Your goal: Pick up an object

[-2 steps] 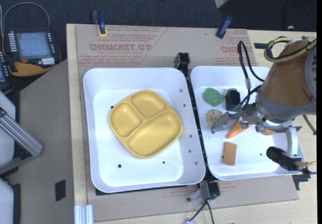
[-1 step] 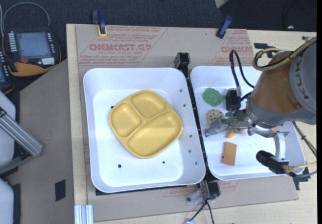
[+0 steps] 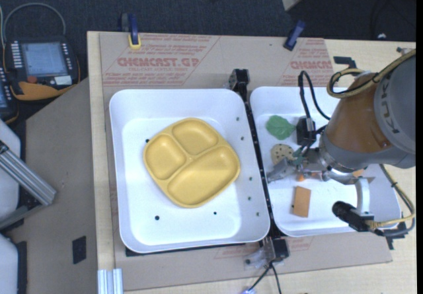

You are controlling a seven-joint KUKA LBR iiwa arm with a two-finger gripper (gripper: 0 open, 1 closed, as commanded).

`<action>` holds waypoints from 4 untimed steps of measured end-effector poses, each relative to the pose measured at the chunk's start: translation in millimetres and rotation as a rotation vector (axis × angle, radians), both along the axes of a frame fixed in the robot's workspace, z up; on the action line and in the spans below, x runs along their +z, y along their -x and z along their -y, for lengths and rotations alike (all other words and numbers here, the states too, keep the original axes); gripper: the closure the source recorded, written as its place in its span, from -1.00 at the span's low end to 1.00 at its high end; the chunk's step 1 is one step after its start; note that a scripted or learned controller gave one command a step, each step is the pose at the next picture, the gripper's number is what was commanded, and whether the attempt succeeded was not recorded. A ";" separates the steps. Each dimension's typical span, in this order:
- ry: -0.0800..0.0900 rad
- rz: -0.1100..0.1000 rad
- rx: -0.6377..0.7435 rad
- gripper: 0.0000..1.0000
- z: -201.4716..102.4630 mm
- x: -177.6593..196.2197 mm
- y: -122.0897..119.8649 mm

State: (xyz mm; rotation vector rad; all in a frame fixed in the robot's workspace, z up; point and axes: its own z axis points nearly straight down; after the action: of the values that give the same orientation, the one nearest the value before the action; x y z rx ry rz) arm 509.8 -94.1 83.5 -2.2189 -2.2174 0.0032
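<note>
Two shallow white bins sit side by side on the desk (image 3: 106,154), which is covered by a brown sheet with red print. Inside the left bin (image 3: 125,174), a yellow divided plate (image 3: 192,162) with three compartments lies near the middle, apart from every wall.

Toward 3 o'clock from it, the right bin (image 3: 284,223) holds three small things. A green leafy piece (image 3: 280,127) lies toward the bin's 11 o'clock corner. Below it, a round tan perforated disc (image 3: 282,152) rests close to the left wall. Toward 6 o'clock, an orange rectangular block (image 3: 302,201) lies flat on the bin floor, untouched.

Reaching in from 3 o'clock, the arm (image 3: 370,121) lowers its gripper (image 3: 281,168) over the bin's left part, between the disc and the orange block. The grey fingers (image 3: 276,170) point toward 9 o'clock, just below the disc; whether they are spread or closed cannot be told, and no thing is seen between them.
</note>
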 end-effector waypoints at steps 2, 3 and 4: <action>0.003 0.009 0.001 1.00 -1.5 53.3 -2.2; 0.003 0.010 0.002 1.00 -5.7 108.5 5.9; 0.003 0.008 0.002 1.00 -5.6 119.7 5.0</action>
State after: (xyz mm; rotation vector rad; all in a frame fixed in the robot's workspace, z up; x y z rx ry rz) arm 504.8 -88.5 203.2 -2.2228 -2.2250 -0.0025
